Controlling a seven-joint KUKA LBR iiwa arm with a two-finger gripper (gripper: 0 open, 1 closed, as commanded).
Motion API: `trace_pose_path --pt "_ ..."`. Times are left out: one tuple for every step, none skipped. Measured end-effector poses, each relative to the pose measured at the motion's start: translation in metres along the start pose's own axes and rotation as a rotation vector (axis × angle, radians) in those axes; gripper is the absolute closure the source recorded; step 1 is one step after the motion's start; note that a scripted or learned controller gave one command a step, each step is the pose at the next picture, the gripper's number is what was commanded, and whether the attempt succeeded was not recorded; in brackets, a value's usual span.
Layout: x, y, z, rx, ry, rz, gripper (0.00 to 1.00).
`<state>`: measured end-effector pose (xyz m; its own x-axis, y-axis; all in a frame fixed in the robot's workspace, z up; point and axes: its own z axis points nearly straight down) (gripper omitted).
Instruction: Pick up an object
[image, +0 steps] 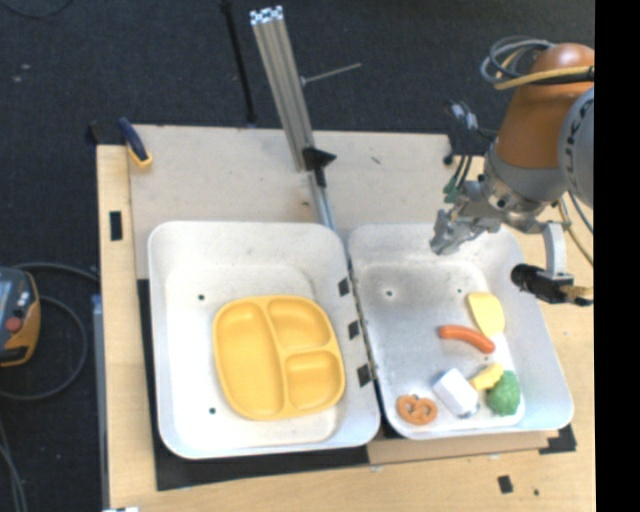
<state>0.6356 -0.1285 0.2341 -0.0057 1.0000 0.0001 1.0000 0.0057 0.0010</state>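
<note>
Lower right of frame, near edge of the right bin (540, 405): a brown pretzel-shaped piece (416, 408), a white block (455, 391) just beside it, a small yellow piece (487, 376) touching the block's far corner, and a green broccoli-like piece (504, 393) at the right.

Slightly farther up the same bin: an orange carrot-shaped piece (466, 338) lying aslant, and a pale yellow wedge (487, 312) just beyond its right end. The left and upper parts of this bin's floor show grey scuffing.

Lower centre-left: the left bin (175, 300), holding a yellow compartment tray (278, 354) with one long section and two smaller ones, lying flat.

Upper right: the gripper (447, 236) over the far rim of the right bin, well apart from every piece; fingers point down-left, and whether they are spread or closed cannot be told. Nothing is seen between them.

Upper centre: a grey metal post (287, 95) rising aslant from the tabletop (220, 170).

Upper left corner of the tabletop: a blue and yellow clamp (135, 143).
</note>
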Motion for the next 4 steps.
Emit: trace_pose_path --pt "0.058 0.000 0.001 0.000 0.001 -0.002 1.00" --pt "0.116 -0.003 -0.002 0.000 0.001 -0.001 1.00" --pt "0.169 -0.016 -0.015 0.000 0.002 -0.003 1.00" --pt "0.216 -0.033 -0.019 0.002 0.002 -0.002 1.00"
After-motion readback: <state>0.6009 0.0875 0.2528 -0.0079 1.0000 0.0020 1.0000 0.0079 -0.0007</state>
